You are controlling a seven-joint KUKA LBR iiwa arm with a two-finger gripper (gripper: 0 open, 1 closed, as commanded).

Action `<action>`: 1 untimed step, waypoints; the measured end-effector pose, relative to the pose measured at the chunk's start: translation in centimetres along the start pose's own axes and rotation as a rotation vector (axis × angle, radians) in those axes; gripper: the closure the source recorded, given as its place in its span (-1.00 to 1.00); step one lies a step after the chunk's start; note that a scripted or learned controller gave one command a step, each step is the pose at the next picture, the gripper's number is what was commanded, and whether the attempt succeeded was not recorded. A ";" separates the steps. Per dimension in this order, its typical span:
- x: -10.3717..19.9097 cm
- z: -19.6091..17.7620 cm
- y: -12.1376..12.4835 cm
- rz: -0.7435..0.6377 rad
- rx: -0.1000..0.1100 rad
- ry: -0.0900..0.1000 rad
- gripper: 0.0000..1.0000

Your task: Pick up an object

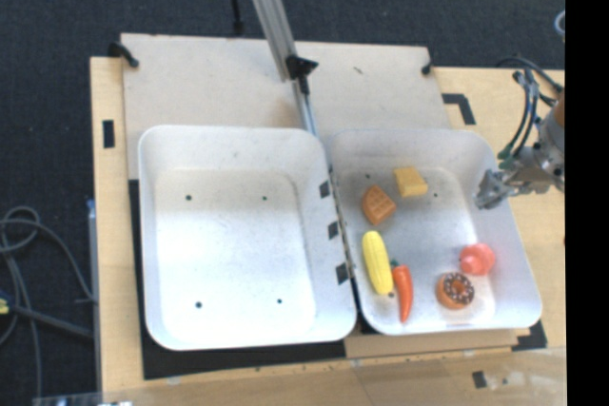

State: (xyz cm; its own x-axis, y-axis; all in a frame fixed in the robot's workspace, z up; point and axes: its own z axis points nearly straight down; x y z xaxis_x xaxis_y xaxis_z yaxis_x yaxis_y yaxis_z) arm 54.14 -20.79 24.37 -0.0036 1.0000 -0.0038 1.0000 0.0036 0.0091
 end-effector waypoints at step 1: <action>-0.2 -3.3 0.2 -0.001 0.003 0.001 1.00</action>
State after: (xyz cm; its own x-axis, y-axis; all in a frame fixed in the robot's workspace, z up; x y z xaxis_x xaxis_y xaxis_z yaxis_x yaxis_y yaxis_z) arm 54.27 -20.93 27.64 -0.0041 1.0000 -0.0027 1.0000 0.0041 0.0058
